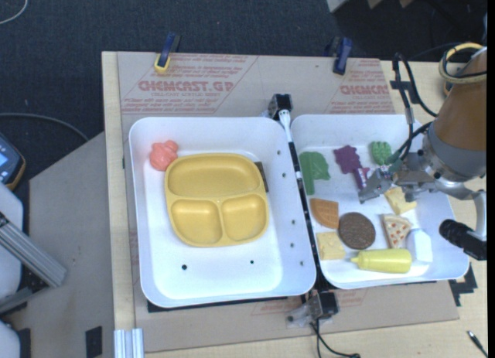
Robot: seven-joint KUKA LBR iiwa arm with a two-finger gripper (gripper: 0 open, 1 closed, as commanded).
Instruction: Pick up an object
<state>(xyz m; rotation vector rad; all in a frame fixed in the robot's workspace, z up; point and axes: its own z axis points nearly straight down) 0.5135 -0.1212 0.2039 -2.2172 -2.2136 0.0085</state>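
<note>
A: Two bins. Left bin [147,217] has a yellow divided plate [216,198] near centre, with a pink toy [162,154] just beside the plate at its 10 o'clock.

B: Right bin [340,128]?

A: Play food. Green leaf [314,168] at 10 o'clock, purple piece [348,158] and small green piece [380,151] toward 12. Brown round cookie [356,230] near centre, orange slice [325,212] at its 10 o'clock, pale yellow slab [330,246] at its 8. Yellow squeeze bottle [384,260] lying on its side at 6, pizza wedge [397,232] above it, white block [421,245] at 4.

B: Gripper?

A: Gripper [377,185] is low over the right bin at about 2 o'clock, between the purple piece and a pale cheese-like chunk [400,200]. Can't tell how far open it is, or whether it has anything; tips too small and dark. Arm [462,128] is cut off at the right edge.
</note>
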